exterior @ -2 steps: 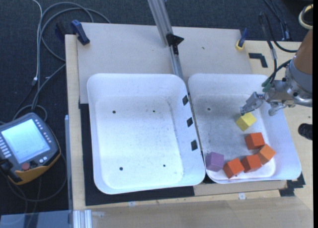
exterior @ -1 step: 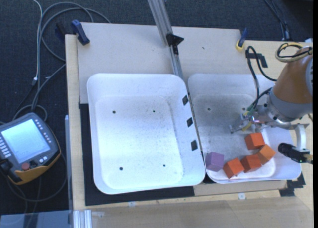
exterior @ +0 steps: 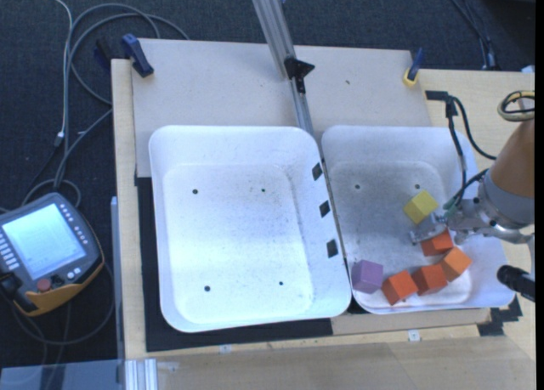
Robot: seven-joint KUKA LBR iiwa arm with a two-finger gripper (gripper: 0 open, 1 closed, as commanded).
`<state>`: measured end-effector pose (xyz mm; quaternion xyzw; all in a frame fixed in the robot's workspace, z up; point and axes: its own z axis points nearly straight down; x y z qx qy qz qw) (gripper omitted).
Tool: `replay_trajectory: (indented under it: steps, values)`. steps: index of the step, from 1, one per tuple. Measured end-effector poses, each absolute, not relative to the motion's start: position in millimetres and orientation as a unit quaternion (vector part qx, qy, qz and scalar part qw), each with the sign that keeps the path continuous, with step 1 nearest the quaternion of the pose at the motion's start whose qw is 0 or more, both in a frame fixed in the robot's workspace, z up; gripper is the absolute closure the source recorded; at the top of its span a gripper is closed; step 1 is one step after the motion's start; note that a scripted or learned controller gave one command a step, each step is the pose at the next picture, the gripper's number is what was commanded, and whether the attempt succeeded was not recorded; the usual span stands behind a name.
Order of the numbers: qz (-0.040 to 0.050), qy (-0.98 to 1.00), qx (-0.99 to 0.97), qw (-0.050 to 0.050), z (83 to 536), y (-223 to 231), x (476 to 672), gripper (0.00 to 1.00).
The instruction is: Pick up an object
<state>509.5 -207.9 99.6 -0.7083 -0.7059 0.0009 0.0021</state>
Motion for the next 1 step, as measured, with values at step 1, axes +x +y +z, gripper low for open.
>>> replay_trajectory:
  steps: [1]
  values:
    - [-0.0010, -0.707, -0.707, 0.000, 110.4, -205.4, 512.4, 1.00]
